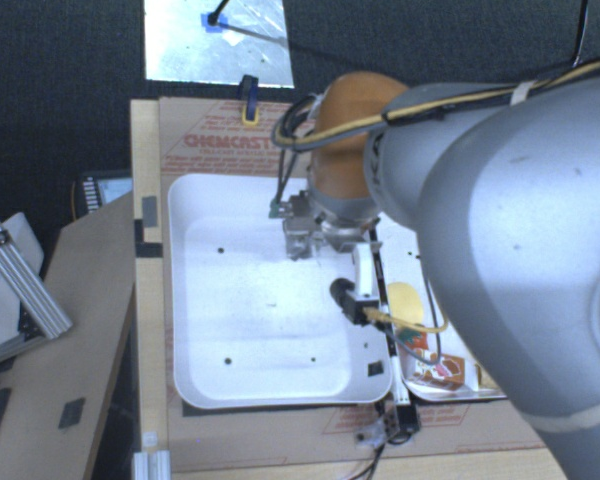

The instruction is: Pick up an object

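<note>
Gripper (298, 238) hangs low over the white floor of the left bin (210, 368), close to its far right part. From my screen I cannot tell whether it is open or closed, and I see nothing held in it.

To the right of the gripper and nearer to me is the right bin (405, 263). The wall where the two bins meet stands between the gripper and this bin. There I see a yellow object (407, 303), rounded, just past that wall. A little further right and nearer to me lies a printed packet (438, 370) in red, orange and white. Both are well apart from the gripper.

The big grey arm (500, 228) comes in from the right and covers most of the right bin, so what else lies there I cannot see. Its orange band (345, 128) is directly behind the gripper.

Behind the gripper, under the bins, there is a cardboard sheet (220, 138) with red print, and a small blue and yellow clamp (248, 98) on its far edge. Further behind lies a shiny foil sheet (215, 23). Far to the left of the gripper, off the bins, a metal rail (20, 283) lies at a slant.
</note>
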`<state>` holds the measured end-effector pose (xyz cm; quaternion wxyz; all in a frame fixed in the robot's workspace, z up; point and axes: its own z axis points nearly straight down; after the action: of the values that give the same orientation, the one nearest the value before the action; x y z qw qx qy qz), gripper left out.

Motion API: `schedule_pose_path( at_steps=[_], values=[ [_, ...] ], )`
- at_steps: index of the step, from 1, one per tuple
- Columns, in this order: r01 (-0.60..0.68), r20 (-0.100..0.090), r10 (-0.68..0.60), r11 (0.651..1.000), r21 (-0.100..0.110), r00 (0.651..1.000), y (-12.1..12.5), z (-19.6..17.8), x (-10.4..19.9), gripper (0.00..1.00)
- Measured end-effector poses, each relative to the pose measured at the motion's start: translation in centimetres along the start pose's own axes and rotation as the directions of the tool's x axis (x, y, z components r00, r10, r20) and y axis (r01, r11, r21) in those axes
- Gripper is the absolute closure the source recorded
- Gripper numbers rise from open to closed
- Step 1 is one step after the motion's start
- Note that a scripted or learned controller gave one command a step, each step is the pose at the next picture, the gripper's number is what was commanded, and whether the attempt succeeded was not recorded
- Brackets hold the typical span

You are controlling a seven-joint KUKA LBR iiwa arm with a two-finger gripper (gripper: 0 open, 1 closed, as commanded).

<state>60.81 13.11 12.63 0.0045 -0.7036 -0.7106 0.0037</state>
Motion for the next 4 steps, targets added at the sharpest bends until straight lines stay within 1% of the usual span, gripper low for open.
schedule_pose_path(
  at_steps=[1, 2, 3, 4],
  values=[
    [-0.003, 0.000, 0.003, 1.000, -0.009, 1.000, -4.5, -5.3, 1.9, 1.00],
    [-0.017, 0.004, 0.017, 1.000, -0.011, 1.000, -5.8, -5.8, -7.0, 1.00],
    [0.007, -0.006, -0.007, 1.000, -0.019, 1.000, -10.5, -13.8, 4.8, 1.00],
    [-0.003, -0.001, 0.003, 1.000, -0.015, 1.000, -10.2, -14.4, 4.1, 1.00]
  ],
)
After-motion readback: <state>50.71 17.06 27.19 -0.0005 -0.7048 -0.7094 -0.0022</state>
